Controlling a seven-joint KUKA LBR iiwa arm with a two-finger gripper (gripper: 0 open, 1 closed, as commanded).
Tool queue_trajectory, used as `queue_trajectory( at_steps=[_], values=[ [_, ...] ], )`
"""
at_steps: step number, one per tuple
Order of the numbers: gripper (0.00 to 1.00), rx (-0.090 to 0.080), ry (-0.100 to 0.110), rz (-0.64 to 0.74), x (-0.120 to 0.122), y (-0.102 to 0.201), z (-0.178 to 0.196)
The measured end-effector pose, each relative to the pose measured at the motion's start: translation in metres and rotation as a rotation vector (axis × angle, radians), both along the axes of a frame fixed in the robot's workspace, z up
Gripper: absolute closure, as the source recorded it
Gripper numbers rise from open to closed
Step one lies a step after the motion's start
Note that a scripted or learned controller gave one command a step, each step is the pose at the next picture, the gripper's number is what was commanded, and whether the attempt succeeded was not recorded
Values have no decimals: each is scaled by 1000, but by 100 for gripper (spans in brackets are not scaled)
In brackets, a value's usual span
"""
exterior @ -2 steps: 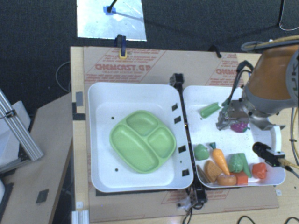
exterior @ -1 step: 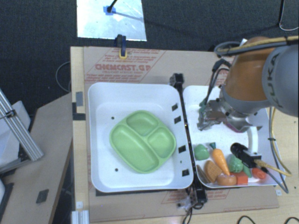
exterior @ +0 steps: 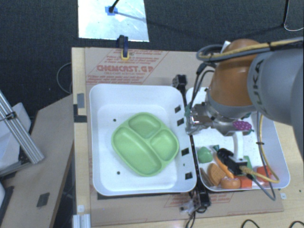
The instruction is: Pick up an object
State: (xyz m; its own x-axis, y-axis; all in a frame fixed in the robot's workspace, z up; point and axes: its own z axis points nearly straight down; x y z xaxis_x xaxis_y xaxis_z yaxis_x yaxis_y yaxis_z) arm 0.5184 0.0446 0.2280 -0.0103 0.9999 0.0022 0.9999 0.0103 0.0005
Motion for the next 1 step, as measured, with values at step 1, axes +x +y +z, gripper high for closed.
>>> queue_trajectory(
  at_steps=[1],
  values=[
    [100,-2,0,-9,0,-9,-6]
  ],
)
